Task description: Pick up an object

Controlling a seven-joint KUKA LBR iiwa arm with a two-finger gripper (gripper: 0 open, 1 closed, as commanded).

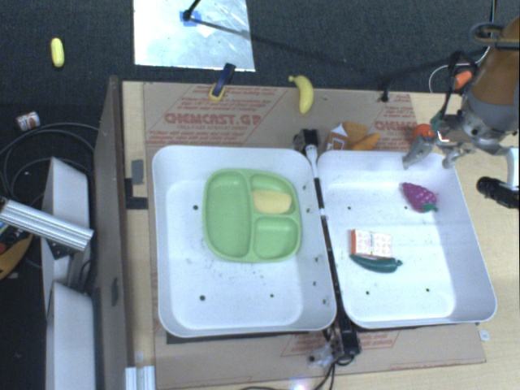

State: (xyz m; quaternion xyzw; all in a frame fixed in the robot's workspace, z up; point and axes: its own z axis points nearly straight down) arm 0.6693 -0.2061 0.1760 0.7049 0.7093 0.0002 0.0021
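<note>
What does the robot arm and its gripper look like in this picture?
The arm is grey with an orange band above the wrist. Dark cables run beside it. Its gripper has two pale grey metal fingers, with a small orange part beside them.

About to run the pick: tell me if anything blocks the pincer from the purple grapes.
Nothing visible does. The pincer hangs over the right bin's far edge, with bare white floor between it and the purple grapes.
</note>
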